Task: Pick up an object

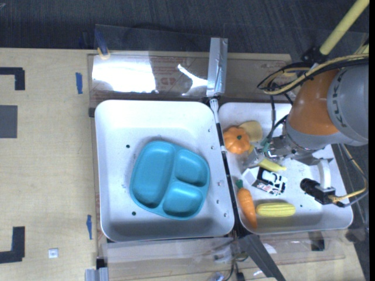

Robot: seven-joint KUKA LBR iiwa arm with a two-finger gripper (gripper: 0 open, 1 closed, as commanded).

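Note:
My gripper (265, 151) reaches down into the right bin (340, 212), under the grey wrist and its orange band. Just to its left sits a small orange pumpkin (236, 139), with a pale yellow piece (252, 129) behind it. A black, white and yellow packet (269, 179) lies directly below the gripper. A corn cob (275, 209) rests near the bin's front wall, and an orange carrot (246, 206) lies along the left wall. Nothing shows as held.
The left bin (111, 127) holds a blue divided plate (169, 178). A metal divider post (217, 66) and a clear sheet stand behind the bins. Wooden bench surface extends to the left.

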